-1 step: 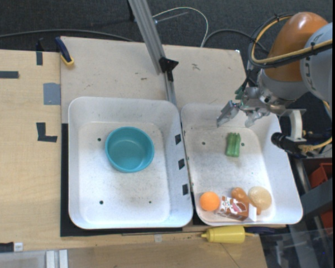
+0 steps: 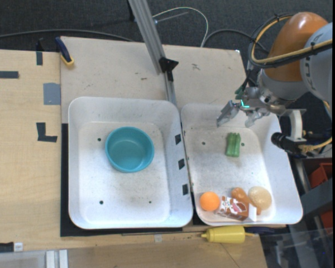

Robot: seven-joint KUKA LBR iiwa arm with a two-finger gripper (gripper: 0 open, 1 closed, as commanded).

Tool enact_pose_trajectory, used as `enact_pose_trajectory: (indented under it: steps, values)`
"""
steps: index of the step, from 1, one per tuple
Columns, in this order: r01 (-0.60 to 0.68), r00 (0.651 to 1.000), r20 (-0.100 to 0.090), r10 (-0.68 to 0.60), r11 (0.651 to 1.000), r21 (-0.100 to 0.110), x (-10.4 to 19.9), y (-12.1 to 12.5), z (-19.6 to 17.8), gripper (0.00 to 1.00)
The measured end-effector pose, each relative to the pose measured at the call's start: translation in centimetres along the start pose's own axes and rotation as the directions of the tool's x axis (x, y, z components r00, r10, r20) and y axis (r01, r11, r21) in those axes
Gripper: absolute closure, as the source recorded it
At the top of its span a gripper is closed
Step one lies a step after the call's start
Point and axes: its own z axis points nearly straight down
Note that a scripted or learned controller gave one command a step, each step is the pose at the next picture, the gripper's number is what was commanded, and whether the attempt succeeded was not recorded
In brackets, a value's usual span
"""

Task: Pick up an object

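Green block point(image 2: 233, 144) lies flat in the right bin point(image 2: 279, 166), upper middle of the floor. Long axis runs roughly up-down in the camera view, tilted only slightly; top end points toward the bin's far wall. Nothing touches it.

Gripper point(image 2: 238, 116) hangs just above and beyond the block's far end, over the bin's far edge. Jaws spread wide, fingers splayed left and right, nothing between them. No contact with the block visible.

Arm enters from the right; orange band point(image 2: 293, 43) above the wrist, cables looping around it.

Near corner of the right bin holds a cluster: orange ball point(image 2: 209, 201), a red-and-white packet point(image 2: 233, 206), a pale round item point(image 2: 259, 196), all close together, well apart from the block.

Left bin point(image 2: 84, 149): teal bowl point(image 2: 129, 149), upright, left of centre.

Yellow bottle point(image 2: 226, 234) lies on its side on the bench just outside the right bin's near rim.
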Motion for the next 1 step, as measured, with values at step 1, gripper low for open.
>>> enact_pose_trajectory:
  steps: [1]
  values:
    - [-0.002,1.0,0.001,0.002,1.0,0.006,-0.92,0.03,5.79,0.0]
